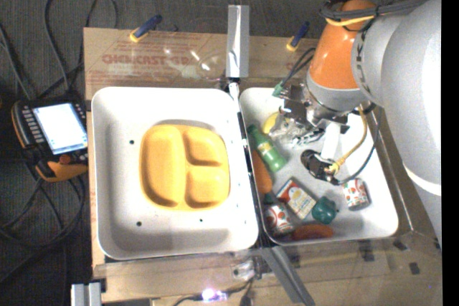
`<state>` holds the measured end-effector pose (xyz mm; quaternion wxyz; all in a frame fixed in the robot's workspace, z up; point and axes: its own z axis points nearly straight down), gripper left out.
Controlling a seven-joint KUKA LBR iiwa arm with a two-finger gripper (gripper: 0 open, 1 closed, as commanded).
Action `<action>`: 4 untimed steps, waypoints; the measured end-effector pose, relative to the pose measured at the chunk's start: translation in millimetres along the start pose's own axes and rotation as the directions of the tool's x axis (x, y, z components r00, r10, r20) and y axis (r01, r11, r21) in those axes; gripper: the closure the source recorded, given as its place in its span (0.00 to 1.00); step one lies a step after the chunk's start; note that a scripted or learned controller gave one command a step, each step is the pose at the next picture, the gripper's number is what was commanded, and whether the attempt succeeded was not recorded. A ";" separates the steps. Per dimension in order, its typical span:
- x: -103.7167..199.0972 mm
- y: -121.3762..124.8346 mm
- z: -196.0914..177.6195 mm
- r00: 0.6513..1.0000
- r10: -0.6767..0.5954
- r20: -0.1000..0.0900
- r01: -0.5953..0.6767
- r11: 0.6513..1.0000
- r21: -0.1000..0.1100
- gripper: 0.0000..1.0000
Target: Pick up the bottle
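Bottle, green plastic with yellow label (pixel 263 148), lies by the right white bin's (pixel 380 222) left wall. Claw (pixel 295 122) state: can't tell. Approach along its axis, clear of that wall.

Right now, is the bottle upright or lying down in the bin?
Lying down. The green bottle lies on its side on the right bin's floor by the left wall, cap toward the far end, beside the gripper.

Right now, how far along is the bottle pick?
Done: the gripper is down inside the right bin, just beside the green bottle. In hand: nothing that I can confirm; the bottle lies on the bin floor near the left wall, next to the orange carrot. Left: closing on the bottle and lifting it clear. The yellow tray sits in the left bin.
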<state>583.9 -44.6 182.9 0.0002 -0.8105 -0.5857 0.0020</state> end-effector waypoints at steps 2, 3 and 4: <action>-41.4 9.5 76.2 0.976 0.216 0.000 -0.216 0.976 0.002 0.00; -41.1 8.1 69.0 0.977 0.215 0.001 -0.215 0.977 0.007 1.00; -16.0 -8.6 -25.5 0.848 0.530 0.002 -0.530 0.848 0.000 1.00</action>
